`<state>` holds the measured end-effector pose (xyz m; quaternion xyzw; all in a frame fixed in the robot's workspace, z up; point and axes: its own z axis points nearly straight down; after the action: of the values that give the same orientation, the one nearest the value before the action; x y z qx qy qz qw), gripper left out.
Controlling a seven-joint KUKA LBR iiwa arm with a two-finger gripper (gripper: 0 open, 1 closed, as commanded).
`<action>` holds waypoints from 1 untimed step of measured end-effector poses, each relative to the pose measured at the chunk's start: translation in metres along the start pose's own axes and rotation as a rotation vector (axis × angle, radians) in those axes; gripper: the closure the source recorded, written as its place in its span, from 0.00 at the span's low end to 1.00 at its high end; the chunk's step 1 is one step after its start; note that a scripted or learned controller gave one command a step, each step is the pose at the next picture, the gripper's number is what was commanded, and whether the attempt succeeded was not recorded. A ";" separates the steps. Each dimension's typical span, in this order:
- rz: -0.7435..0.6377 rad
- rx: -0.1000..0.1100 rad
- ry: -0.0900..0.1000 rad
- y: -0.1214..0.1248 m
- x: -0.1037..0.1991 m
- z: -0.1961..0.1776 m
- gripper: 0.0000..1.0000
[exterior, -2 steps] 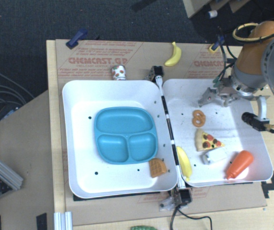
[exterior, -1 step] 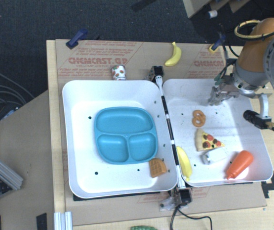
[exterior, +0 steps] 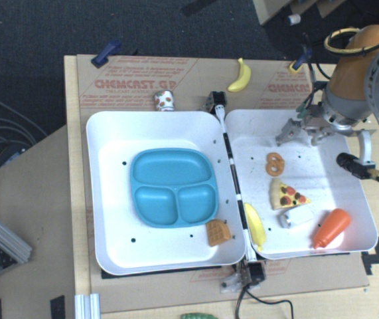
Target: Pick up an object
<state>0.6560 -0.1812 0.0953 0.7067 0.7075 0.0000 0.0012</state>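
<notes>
Tool first: we see it low over the back of the right bin, prongs splayed apart with nothing between them. Nearest it lies the pretzel, which we judge light, stiff and easy to pinch across its loops. Beyond sit the pizza slice, flat and awkward, and the carrot, smooth and likely to roll; we would grip it mid-body.

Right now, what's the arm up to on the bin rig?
The KUKA arm's gripper is over the far end of the right bin, nothing visibly between its fingers. The toy pretzel, pizza slice, carrot and banana lie loose in that bin. The left bin holds a blue divided plate and a cracker.
</notes>
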 end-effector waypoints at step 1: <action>0.000 -0.002 -0.001 0.001 0.000 -0.011 1.00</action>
<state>0.6566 -0.1814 0.1058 0.7065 0.7077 0.0005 0.0023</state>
